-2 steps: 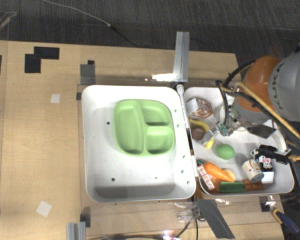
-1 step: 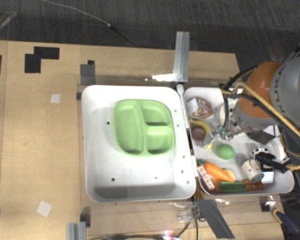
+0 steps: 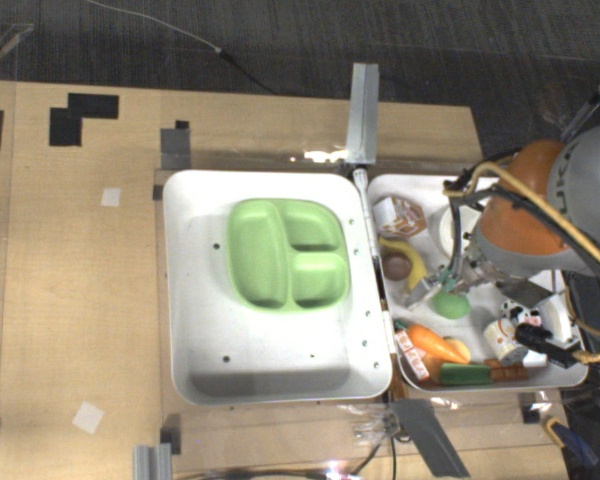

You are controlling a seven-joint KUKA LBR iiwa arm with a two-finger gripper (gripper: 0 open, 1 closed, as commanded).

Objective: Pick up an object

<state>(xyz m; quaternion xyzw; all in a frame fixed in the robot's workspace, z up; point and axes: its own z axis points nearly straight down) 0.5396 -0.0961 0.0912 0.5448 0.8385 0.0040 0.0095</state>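
Round green object (image 3: 451, 305) lies beside smooth orange carrot (image 3: 442, 345); jaws (image 3: 446, 282) above.

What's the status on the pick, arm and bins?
Gripper low in right bin, beside green ball; grasp unconfirmed. Banana and carrot close by. Green tray alone in left bin.

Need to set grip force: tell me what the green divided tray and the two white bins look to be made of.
Green divided tray: likely molded plastic, matte to satin; uniform color, rounded compartment edges, only soft highlights.
Left bin: probably rigid plastic or coated metal, smooth satin white; soft shading, small holes or fasteners along its walls.
Right bin: looks the same, though crowded with items, so less sure.
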